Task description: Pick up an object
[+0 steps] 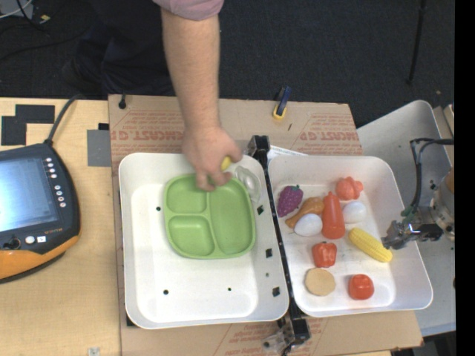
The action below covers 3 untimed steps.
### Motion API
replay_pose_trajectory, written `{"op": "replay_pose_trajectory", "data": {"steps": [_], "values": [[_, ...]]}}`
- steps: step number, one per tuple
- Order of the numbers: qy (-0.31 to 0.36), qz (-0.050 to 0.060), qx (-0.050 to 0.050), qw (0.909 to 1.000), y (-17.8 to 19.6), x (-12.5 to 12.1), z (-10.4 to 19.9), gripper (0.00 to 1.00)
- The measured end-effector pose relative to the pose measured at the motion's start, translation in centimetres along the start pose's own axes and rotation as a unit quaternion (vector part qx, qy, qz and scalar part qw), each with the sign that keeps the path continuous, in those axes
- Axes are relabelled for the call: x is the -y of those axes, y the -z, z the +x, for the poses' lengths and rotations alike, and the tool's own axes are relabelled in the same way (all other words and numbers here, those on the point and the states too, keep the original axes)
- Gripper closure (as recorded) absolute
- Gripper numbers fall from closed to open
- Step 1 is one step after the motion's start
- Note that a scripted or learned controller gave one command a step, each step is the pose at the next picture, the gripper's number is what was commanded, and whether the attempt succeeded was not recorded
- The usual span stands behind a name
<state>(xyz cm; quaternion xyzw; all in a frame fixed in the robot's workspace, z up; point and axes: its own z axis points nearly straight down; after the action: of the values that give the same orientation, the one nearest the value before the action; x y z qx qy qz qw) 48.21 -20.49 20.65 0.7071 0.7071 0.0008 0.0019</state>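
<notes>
Nearest the camera, in the front of the right bin (pixel 415 297), a red tomato (pixel 361 286) and a tan round disc (pixel 320 281) are lying apart from each other, loose and easy to reach from above. Just behind them a red pepper (pixel 324 254) and a yellow corn cob (pixel 369 244) are resting, the corn lying slantwise and closest to me. I am hovering my pincer (pixel 404 232) at the right rim of this bin, just beside the corn's end, and I cannot tell whether it is wide or narrow; I am seeing nothing gripped in it. I am judging the corn the likeliest pick, since it is lying free on its near side. Farther back the toys are crowding: an orange bottle (pixel 333 216) is touching a white egg (pixel 307 224), with purple grapes (pixel 289 199) beside them, so I am expecting a grasp there to snag neighbours. In the left bin (pixel 148 302) a green divided plate (pixel 208 225) is lying flat, and a person's hand (pixel 210 158) is reaching over its far edge with a small yellow piece (pixel 225 164) in it, seemingly arranging the scene. With that arm inside the workspace, I am judging it wiser to keep to my own bin. Beyond both bins the cardboard sheet (pixel 319 128) is lying under them.
</notes>
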Motion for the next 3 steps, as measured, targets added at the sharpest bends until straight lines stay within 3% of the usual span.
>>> {"op": "replay_pose_trajectory", "data": {"steps": [1, 2, 3], "values": [[0.0, 0.001, -0.001, 1.0, 2.2, 0.0, -0.1, 1.0], [0.003, 0.003, -0.003, 1.0, 2.3, -1.0, 5.6, 1.0], [0.002, 0.005, -0.003, 1.0, 1.8, 0.2, 11.7, 1.0]]}}
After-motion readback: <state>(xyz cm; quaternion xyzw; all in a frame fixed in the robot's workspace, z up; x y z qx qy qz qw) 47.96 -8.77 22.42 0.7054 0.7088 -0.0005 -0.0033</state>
